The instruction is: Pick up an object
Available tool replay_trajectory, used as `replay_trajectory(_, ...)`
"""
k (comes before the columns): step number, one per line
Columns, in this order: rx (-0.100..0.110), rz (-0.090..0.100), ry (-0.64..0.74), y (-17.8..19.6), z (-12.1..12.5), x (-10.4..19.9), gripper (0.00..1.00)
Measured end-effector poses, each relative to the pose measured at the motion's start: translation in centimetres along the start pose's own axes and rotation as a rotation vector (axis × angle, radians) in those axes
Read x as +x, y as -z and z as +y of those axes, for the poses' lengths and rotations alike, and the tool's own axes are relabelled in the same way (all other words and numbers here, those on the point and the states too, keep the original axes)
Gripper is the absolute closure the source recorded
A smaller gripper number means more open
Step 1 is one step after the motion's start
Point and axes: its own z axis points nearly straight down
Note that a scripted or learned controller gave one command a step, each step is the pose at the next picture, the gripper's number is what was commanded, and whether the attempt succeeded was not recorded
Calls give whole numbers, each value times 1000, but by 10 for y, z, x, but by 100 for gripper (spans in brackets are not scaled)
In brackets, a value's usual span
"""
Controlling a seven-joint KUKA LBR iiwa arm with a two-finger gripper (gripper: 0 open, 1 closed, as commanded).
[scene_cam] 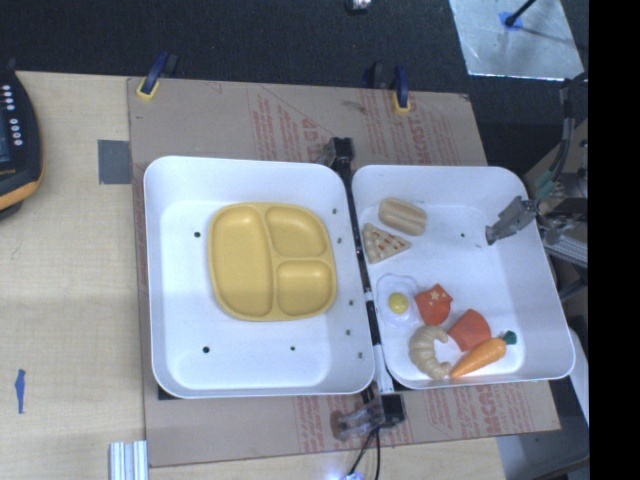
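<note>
Carrot [480, 356] touches croissant [428, 351] beside red pieces [452, 316].

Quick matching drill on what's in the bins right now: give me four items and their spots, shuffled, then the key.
Things:
1. yellow tray
2. carrot
3. hot dog bun
4. fried egg

Places:
A. right bin, near its front right corner
B. right bin, towards its back left
C. left bin, in the middle
D. right bin, by its left wall, halfway along

Pairs: 1-C, 2-A, 3-B, 4-D
</note>
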Motion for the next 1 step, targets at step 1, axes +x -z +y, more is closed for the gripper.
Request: replay_trajectory(1, 13, 5, 7, -135, -2, 63, 0)
